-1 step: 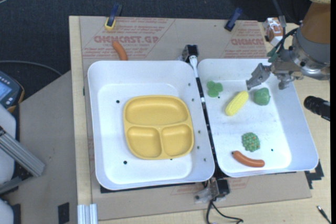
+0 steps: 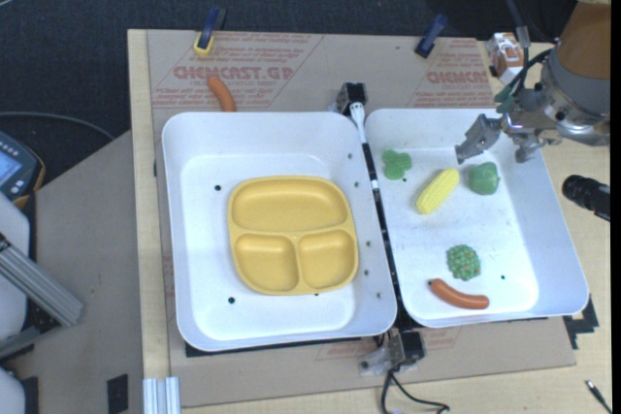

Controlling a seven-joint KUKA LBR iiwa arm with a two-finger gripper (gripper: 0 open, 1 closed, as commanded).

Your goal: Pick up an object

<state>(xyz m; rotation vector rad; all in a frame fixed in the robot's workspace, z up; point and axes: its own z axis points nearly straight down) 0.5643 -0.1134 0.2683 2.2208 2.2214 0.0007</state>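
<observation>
The hand (image 2: 498,143) hangs spread open just above the green pepper (image 2: 483,177); closing off-centre could nudge it toward the corn (image 2: 438,190) beside it.

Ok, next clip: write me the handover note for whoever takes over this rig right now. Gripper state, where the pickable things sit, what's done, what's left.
Gripper: open, nothing between its fingers, over the upper right of the right bin, close to the green pepper.
Right bin contents: small broccoli upper left, corn cob centre, green pepper beside it, round green vegetable lower down, sausage near the front wall.
Left bin: yellow divided plate.
Off the bins: an orange sausage on the board behind the left bin.
Done: no pick yet.
Left: close on one object, probably the pepper, and lift it.
</observation>
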